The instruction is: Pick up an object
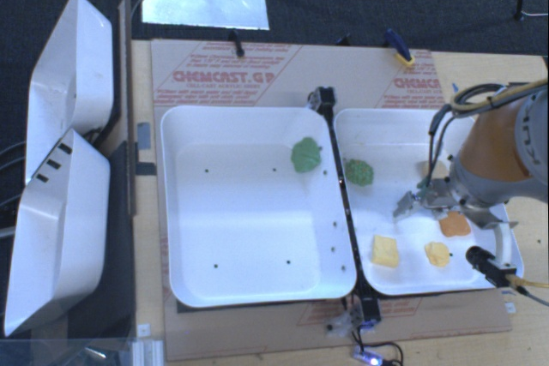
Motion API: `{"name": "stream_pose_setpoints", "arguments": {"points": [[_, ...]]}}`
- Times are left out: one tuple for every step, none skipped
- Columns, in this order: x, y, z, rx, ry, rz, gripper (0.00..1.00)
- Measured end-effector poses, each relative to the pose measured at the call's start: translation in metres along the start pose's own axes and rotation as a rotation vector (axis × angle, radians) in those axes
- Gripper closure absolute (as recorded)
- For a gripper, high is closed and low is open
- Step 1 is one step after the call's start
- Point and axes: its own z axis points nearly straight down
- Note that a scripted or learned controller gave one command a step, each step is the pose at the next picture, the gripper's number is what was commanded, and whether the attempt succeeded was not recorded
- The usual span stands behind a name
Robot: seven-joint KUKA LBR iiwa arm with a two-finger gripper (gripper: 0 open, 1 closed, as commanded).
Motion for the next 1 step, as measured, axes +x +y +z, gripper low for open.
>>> {"name": "stream_pose_setpoints", "arguments": {"points": [[0.0001,0.0011,-0.0115,-0.003,0.0,0.0,1.0]]}}
